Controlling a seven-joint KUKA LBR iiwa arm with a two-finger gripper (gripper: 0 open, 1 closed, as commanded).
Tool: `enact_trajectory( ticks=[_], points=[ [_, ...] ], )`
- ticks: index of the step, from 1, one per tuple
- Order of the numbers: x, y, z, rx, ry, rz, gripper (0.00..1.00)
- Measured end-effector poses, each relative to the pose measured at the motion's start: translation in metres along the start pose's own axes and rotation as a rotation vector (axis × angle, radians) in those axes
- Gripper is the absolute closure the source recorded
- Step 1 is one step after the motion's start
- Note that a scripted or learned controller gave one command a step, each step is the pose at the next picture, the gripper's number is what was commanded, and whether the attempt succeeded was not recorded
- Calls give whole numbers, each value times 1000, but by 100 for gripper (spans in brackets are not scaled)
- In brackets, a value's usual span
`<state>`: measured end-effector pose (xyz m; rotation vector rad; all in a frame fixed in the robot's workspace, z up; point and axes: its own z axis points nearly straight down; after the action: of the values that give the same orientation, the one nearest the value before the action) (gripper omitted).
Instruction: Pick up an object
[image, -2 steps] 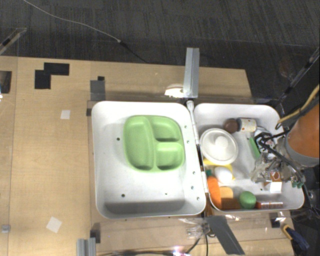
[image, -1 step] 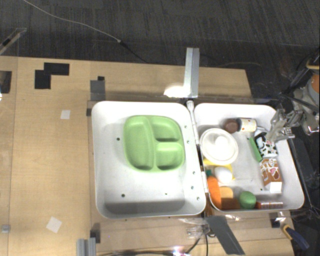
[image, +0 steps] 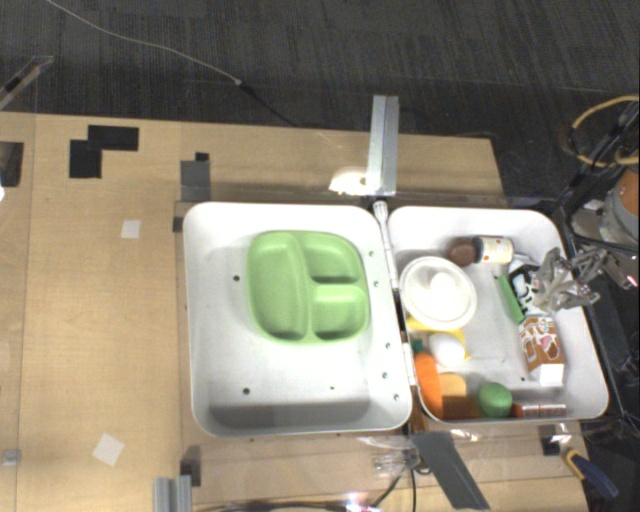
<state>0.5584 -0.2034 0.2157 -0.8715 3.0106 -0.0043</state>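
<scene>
- Gripper (image: 565, 280) hovers over the right bin's (image: 575, 395) right side; whether it grasps anything cannot be told.
- Brown-and-white packet (image: 541, 347) lies just below it, long axis running near-to-far.
- Green divided tray (image: 305, 286) sits in the left bin (image: 215, 360).

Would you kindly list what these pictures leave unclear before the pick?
- Camera view: the metal gripper over the right white bin; too small and cluttered to tell its jaws' state.
- Orange object: partly hidden under neighbouring items.
- Brown-and-white packet: label too small to read.
</scene>
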Motion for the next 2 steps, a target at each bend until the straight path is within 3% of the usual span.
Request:
enact_trajectory(
  ticks=[1, 2],
  points=[
    [-2, -2, 40, -4, 1, -489, 100],
    [-2, -3, 10, -2, -1, -1084, 100]
  ],
)
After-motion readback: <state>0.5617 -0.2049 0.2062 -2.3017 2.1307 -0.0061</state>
